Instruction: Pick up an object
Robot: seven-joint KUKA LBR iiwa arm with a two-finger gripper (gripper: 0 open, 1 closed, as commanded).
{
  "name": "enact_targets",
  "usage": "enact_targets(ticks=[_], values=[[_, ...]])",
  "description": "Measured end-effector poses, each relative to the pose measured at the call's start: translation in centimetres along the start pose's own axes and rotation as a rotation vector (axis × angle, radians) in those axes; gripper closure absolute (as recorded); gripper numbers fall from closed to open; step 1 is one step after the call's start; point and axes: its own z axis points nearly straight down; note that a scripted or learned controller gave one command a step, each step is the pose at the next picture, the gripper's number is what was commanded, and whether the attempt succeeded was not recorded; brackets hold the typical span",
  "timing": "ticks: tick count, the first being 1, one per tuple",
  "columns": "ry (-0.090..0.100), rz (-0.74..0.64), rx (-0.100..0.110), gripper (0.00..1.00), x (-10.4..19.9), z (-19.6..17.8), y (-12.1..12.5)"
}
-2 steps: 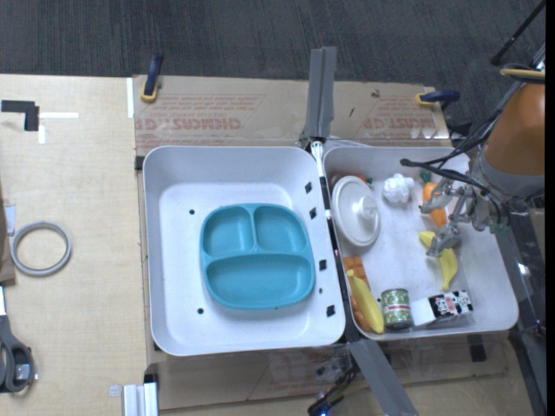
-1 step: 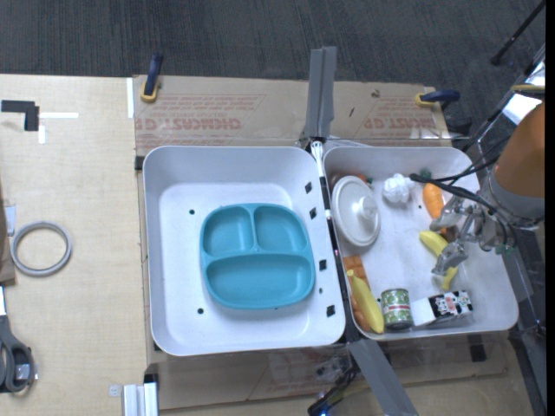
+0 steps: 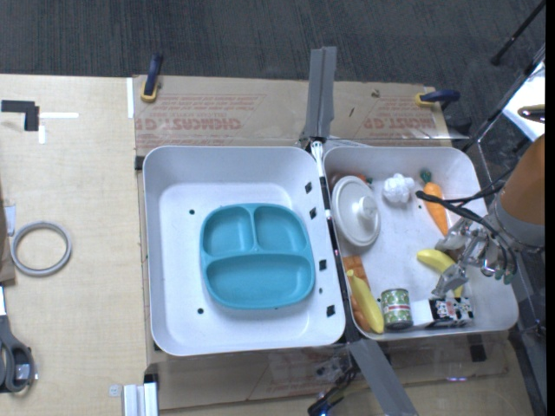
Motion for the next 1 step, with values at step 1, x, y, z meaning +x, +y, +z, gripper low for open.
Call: enact_targets(ticks=[1], values=[[-0.003,-0.003,0.002,1.00,-0.12,-0.94,0.02]])
